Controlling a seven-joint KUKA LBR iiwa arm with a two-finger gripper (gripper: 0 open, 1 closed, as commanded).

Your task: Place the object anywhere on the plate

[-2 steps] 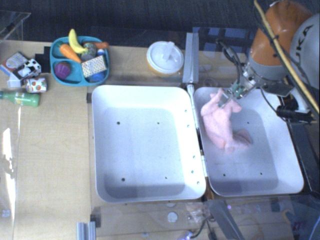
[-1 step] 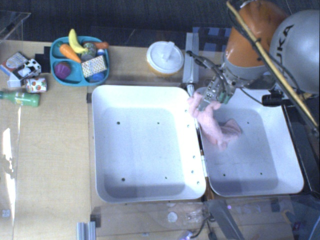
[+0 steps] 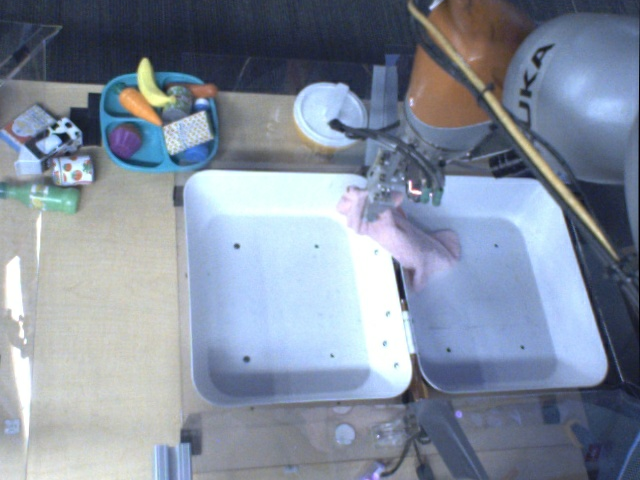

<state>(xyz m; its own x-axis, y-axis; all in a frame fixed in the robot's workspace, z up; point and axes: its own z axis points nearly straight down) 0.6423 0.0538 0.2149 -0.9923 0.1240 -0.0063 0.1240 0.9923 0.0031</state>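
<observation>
A pink cloth [image 3: 418, 245] hangs over the seam between the two white bins, its upper end bunched at my gripper [image 3: 383, 199]. The gripper points down near the back edge of the bins, fingers shut on the cloth's top corner. The rest of the cloth trails down to the right into the right bin [image 3: 520, 308]. The blue divided plate [image 3: 108, 108] sits far off at the back left of the bench. It holds a toy banana [image 3: 151, 83], a carrot [image 3: 139, 105] and other small items.
The left bin [image 3: 280, 298] lies between the gripper and the plate. A white round tub [image 3: 326, 114] stands behind the bins near the gripper. A green bottle [image 3: 42, 198], a small can [image 3: 70, 170] and other small toys lie at the left edge of the bench.
</observation>
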